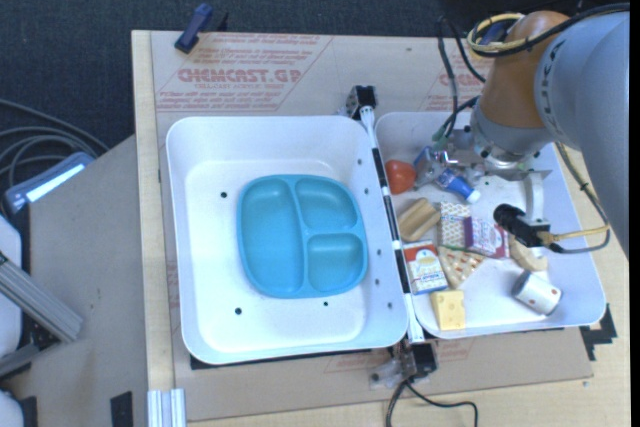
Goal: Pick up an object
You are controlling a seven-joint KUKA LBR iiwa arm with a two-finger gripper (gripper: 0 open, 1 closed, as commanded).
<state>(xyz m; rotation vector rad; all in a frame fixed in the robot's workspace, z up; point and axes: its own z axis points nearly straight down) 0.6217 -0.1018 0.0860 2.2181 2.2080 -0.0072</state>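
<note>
One grey arm with an orange band reaches into the right white bin (pixel 585 300); its gripper (pixel 450 173) sits at the bin's upper left, over a small blue-and-white object (pixel 458 185). You cannot tell how its jaws stand. Nearest alternatives: the orange-red ball (pixel 401 176) to its left, the tan block (pixel 419 216) below. Read "CHEMCAST GP" on the brown backing sheet (pixel 240 75).
</note>
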